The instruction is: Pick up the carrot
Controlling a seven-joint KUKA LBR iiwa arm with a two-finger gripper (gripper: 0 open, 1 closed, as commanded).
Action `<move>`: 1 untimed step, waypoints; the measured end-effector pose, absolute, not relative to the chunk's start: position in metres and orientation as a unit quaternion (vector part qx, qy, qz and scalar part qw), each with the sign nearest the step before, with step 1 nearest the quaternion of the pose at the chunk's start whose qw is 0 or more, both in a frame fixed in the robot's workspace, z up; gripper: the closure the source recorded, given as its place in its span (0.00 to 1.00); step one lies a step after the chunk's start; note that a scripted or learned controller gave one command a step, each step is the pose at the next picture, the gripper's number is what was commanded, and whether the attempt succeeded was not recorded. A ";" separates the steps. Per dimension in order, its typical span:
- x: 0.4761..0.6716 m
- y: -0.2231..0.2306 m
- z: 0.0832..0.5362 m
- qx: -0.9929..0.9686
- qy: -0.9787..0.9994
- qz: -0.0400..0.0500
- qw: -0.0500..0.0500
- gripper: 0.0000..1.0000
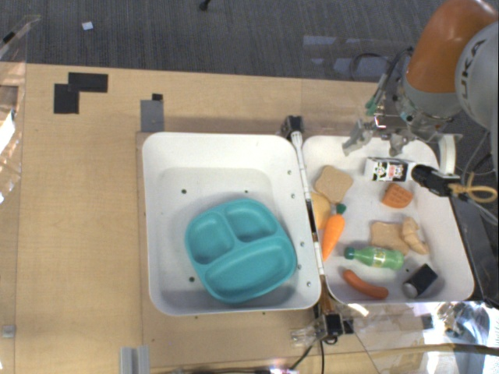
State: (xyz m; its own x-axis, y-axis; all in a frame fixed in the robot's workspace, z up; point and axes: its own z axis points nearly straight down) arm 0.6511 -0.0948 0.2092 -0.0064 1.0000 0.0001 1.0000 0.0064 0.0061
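Camera view: carrot [332, 233] in right bin [461, 244]; labels unreadable.

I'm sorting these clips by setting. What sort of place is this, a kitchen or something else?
Probably a robotics lab bench, not a kitchen: a grey and orange robot arm reaches over two shallow white bins, one bearing toy food such as an orange plastic carrot, on a bare wooden table.

Robot lab: taped bench [78, 232], loose cables [343, 341].
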 end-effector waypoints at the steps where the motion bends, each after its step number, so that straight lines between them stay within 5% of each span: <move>1: 0.584 0.000 0.184 0.668 0.744 0.002 -0.002 0.00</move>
State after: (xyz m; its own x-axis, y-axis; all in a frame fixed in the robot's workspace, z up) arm 0.5843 -0.0003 0.1836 -0.1082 0.9941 0.0057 0.9941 0.1082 0.0005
